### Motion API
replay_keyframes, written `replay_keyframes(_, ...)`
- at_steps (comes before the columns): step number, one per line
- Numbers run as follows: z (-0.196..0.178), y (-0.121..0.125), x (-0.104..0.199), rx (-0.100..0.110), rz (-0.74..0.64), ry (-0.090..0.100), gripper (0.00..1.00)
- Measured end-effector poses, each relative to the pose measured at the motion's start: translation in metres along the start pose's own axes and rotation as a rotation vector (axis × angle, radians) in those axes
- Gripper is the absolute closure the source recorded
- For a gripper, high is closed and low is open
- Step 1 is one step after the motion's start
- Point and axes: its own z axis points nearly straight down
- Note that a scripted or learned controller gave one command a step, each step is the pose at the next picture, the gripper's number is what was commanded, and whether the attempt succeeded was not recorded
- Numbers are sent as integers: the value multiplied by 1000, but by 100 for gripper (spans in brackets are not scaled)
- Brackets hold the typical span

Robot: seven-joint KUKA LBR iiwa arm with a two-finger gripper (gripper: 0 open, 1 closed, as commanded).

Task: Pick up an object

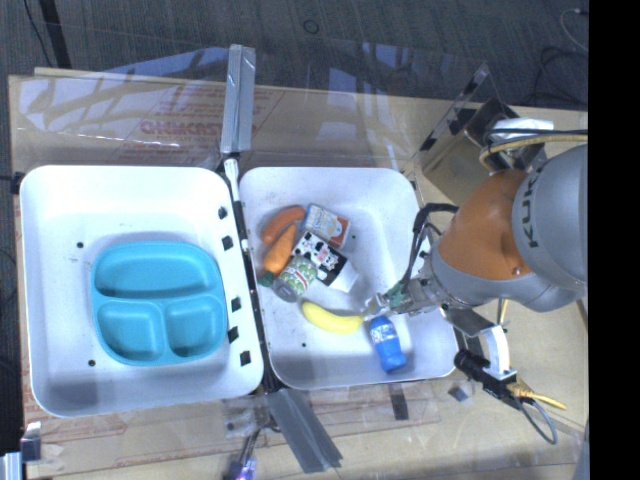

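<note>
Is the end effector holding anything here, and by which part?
Cannot be told: the end effector sits right at the blue bottle's top, beside the banana, but no grip is visible.

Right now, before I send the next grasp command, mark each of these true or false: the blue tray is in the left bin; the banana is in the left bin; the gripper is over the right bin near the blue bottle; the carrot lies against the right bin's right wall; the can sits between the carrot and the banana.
1. The blue tray is in the left bin. True.
2. The banana is in the left bin. False: it lies in the right bin.
3. The gripper is over the right bin near the blue bottle. True.
4. The carrot lies against the right wall. False: it is near the left wall.
5. The can sits between carrot and banana. True.
</note>
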Motion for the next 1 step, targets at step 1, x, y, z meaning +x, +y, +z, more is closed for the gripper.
replay_keyframes(1,-88,84,39,12,162,-1,100)
